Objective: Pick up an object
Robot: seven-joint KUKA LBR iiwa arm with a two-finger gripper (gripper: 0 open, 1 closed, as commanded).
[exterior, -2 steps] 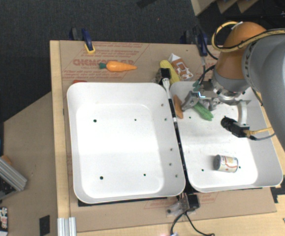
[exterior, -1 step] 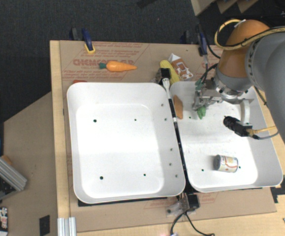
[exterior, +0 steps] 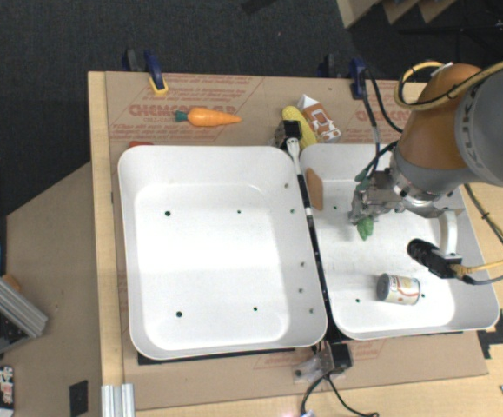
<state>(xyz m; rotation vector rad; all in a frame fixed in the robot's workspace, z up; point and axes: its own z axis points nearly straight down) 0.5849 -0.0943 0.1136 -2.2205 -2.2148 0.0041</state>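
Bright even light, soft shadows, slight blur

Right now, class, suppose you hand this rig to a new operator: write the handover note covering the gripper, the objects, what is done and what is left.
Gripper: low in the right bin, over a small green object; no clear grasp visible.
Objects: can lying on its side in the right bin near the front; brown piece at the bins' divider; carrot and yellow item on the board behind the bins.
Done: arm reached in.
Left: confirm a grasp, then lift.
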